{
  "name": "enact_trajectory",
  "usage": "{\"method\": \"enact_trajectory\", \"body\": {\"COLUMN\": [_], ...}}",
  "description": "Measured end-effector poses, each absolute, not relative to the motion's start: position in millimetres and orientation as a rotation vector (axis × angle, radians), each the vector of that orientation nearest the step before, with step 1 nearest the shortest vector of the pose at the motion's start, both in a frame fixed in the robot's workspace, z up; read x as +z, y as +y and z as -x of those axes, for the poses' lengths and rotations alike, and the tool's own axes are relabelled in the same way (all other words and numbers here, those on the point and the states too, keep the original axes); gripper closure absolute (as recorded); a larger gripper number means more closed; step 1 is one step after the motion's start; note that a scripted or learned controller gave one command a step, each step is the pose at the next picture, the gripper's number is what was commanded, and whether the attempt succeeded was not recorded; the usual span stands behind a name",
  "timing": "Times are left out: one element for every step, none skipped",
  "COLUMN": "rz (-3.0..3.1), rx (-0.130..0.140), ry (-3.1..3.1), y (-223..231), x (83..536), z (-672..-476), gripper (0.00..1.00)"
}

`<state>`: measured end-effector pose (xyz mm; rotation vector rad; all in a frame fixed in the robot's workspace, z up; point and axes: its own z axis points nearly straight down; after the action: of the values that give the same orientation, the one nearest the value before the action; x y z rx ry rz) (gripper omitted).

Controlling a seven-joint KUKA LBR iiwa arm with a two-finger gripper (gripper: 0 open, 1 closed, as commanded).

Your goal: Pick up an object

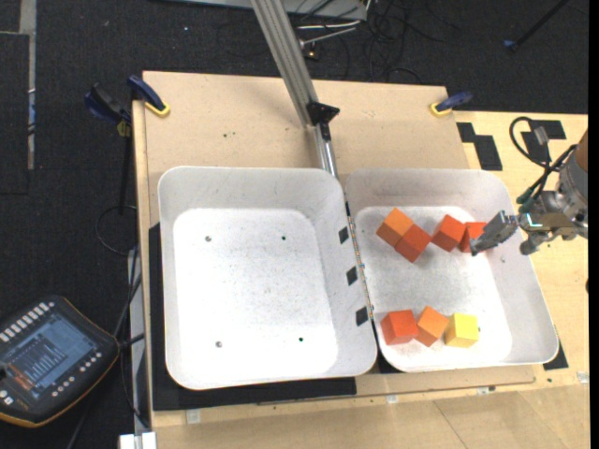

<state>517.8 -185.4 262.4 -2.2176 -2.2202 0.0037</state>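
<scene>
A wooden bench [393,120] carries two shallow white bins side by side, and a grey robot arm [571,190] reaches over the right-hand bin's far-right rim. The left bin [178,251] has only dark specks on its floor. The right bin [524,297] holds all the blocks: a stacked pair of orange blocks [404,235] near the middle of its far half, an orange-red block [450,232] just to their right, and along the near edge a row of three, red-orange block [400,326], orange block [432,325] and yellow block [463,329], each touching the next. A hand-held control pendant [47,358] lies off the bench's near-left corner.

The gripper [513,232] hangs low at the bin's right side with its two fingers spread, one finger [491,232] resting against a small red block [475,233] that lies beside the orange-red one; the other finger sits nearer the right rim. Nothing is seen held between them. The red block appears to lie just outside the gap, on the left finger's outer side, not between the pads.

A clean pick here would likely call for shifting the gripper toward the bin's centre so the fingers straddle the red block, lowering squarely, then closing. The neighbouring orange-red block touches it, so a finger may wedge or push both aside.
</scene>
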Motion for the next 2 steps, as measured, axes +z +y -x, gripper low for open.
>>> {"method": "enact_trajectory", "body": {"rz": [2.221,2.219], "rx": [0.001,0.004], "ry": [-2.222,-2.219], "y": [-185,-186], "x": [264,216], "z": [-518.6,-527.3], "gripper": [0.0,0.0]}}
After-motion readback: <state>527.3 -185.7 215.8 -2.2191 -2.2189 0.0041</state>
